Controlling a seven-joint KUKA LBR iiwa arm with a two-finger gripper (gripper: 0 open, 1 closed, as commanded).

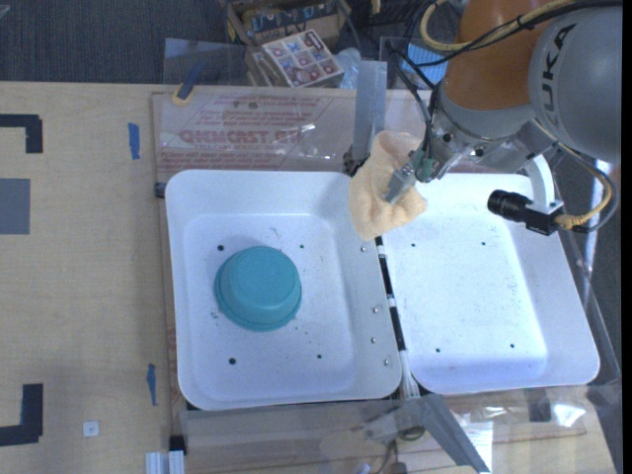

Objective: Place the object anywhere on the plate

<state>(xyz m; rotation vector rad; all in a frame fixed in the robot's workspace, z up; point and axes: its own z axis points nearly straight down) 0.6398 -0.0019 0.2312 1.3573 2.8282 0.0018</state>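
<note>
Yellow cloth (380,200) in pincer (405,181), one teal plate (259,286)

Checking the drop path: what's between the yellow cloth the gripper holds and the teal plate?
Camera view: bare white floor of the left bin separates cloth and plate.

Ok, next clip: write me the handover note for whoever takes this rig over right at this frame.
Gripper: shut on the yellow cloth, which hangs from it above the seam between the two bins.
Plate: the teal upturned dish sits in the left bin, apart from the cloth.
Done: cloth picked up and lifted.
Left: carry it left over the teal dish, lower and release, then check that it rests on the dish. The grip looks to be on one edge, so it may slip.
</note>
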